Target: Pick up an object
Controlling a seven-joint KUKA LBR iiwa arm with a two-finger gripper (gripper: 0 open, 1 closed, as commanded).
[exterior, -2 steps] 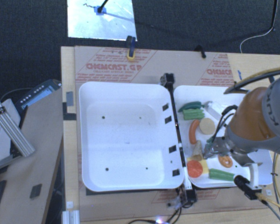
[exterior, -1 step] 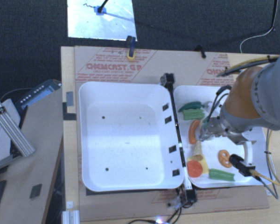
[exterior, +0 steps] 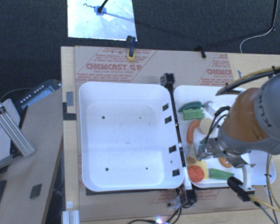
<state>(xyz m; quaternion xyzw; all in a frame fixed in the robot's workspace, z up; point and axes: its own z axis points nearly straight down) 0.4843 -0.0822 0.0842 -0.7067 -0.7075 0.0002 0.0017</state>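
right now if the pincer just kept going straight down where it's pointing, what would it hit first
Most likely the yellow toy lying right under the pincer in the right bin, with the red round toy just beside it. Depth is hard to judge from this slanted view, so it may land on the bin floor between them.

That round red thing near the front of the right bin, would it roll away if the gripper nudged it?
Probably. The red object looks round and smooth like a toy tomato, so it may roll or slip. Yet it sits against the bin wall with a yellow piece beside it, which may check it. It seems small, likely light.
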